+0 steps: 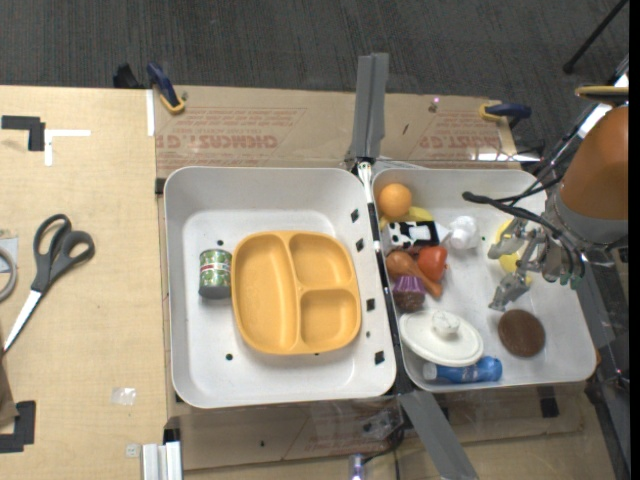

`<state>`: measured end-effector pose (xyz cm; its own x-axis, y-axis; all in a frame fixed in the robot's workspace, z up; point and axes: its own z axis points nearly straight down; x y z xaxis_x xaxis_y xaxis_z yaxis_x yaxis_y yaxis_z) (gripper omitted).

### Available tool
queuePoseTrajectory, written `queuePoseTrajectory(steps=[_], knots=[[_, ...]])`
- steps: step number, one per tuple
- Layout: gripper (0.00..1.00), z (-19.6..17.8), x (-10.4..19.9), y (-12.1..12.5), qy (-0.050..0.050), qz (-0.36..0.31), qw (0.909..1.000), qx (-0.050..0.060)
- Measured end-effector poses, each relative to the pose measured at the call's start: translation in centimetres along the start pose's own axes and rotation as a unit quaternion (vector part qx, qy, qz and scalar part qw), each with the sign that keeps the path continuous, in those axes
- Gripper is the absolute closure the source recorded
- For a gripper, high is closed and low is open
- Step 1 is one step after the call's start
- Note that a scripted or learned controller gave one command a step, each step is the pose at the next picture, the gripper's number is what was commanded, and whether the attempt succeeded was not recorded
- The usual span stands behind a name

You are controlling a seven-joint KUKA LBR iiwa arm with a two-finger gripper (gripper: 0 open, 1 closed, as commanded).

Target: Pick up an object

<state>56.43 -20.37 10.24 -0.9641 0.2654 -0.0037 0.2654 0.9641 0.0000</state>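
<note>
My fingers (512,286) hang spread, gripping nothing, over R bin (560,368), just above brown disc (521,332).

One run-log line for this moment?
gripper: over right bin, nothing held | nearest: brown disc | left bin: yellow tray, can

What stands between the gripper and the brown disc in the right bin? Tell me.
Nothing visible does. The gripper hangs over the right bin, and the brown disc lies just below it in the view with bare bin floor around it. The white lidded bowl sits off to the side.
</note>
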Motion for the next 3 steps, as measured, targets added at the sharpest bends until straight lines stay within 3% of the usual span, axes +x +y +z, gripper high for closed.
queuePoseTrajectory(steps=[1, 2, 3], knots=[[0.0, 0.8, -4.1, 2.0, -0.002, 0.006, 1.0, -0.001], [1.0, -0.3, -4.3, 2.0, -0.005, 0.005, 1.0, 0.0], [1.0, -12.3, 0.6, 4.4, -0.001, 0.039, 0.9992, 0.0]])
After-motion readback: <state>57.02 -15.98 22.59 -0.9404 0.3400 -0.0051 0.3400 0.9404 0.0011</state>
